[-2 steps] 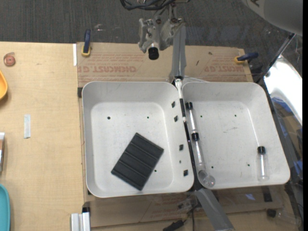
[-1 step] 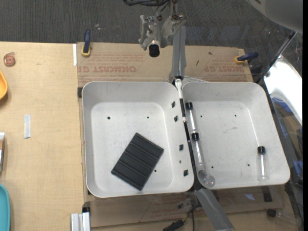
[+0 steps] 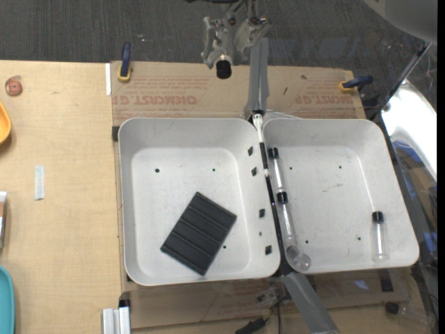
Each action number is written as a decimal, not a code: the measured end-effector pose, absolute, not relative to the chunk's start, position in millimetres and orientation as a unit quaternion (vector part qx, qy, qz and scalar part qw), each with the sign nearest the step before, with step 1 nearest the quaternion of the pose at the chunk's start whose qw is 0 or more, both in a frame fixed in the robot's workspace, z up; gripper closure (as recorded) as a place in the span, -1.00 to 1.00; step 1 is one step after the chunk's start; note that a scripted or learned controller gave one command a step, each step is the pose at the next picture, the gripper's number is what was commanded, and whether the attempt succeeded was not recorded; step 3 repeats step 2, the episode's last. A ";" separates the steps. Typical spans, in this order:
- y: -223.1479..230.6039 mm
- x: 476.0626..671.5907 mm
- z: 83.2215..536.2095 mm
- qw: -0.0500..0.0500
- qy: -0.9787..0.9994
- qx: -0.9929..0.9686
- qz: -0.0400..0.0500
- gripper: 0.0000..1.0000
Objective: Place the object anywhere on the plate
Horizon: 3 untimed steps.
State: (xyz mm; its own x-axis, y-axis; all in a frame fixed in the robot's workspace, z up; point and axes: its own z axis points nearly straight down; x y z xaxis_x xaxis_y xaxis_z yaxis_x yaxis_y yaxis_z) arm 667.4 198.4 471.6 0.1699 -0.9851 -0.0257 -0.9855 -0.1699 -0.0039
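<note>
Overhead, 2 white bins sit side by side on the bench. A dark ribbed slab (image 3: 199, 232), the likely plate, lies tilted near the front edge of the left bin (image 3: 139, 145). 1 clear tube (image 3: 379, 236) rests in the right bin (image 3: 327, 134) close to its right front corner; another tube (image 3: 283, 207) lies along the centre divider. Both look light, rigid, slick and prone to rolling, best pinched across the middle. The bin walls crowd each tube. Whether the gripper's jaws are open cannot be told.
</note>
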 end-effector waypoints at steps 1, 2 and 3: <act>197.0 669.4 478.4 0.011 0.647 -0.762 0.011 1.00; 195.7 671.4 485.1 0.013 0.649 -0.760 0.013 1.00; 195.7 671.4 485.1 0.013 0.649 -0.760 0.013 1.00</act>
